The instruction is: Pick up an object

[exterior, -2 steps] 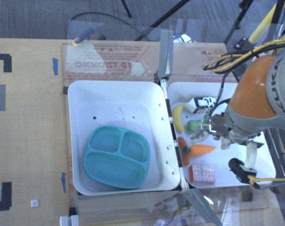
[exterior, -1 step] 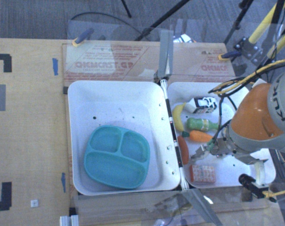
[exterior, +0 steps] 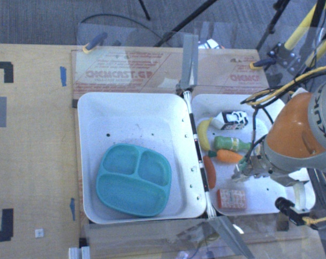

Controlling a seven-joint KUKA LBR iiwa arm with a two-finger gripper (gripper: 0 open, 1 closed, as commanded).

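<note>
- Gripper (exterior: 248, 170) is low in the right bin (exterior: 270, 208), just right of the carrot (exterior: 229, 156); its grip state cannot be told
- Carrot lies just below the green bottle (exterior: 231, 143)
- Banana (exterior: 204, 134) lies left of the carrot

My arm is grey, with a bright orange band (exterior: 292, 131) above the wrist, and yellow and black cables (exterior: 284, 89) run over it. Both bins are white; the left bin (exterior: 125, 109) is flecked with small dark specks. In it lies a teal divided plate (exterior: 133, 179). In the right bin (exterior: 227, 102) I see a yellow banana (exterior: 204, 134), a green bottle (exterior: 231, 143), an orange carrot (exterior: 229, 156), a red-orange sausage shape (exterior: 209, 172), a black-and-white patterned object (exterior: 233, 120) and a pale packet with a pinkish-red checked pattern (exterior: 232, 199). The counter (exterior: 33, 144) is tan wood, with black corner marks and blue tape bits. The far board is brown with red lettering (exterior: 119, 73).
</note>
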